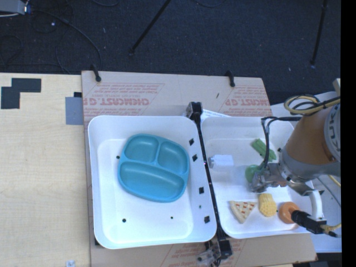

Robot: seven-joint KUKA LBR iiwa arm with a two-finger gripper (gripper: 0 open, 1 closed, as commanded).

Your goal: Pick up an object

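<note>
In the right bin (222,128), low and right of frame centre, the gripper (261,178) sits down on a green object (253,173) at its left tip, with a yellow piece (267,204) just below; how wide it stands I cannot tell.

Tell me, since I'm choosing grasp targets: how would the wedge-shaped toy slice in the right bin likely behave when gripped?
The wedge slice lies flat on the right bin floor, so it probably won't roll. Its low profile may let fingers slide over it. It looks like a small toy, so likely light and stiff.
</note>
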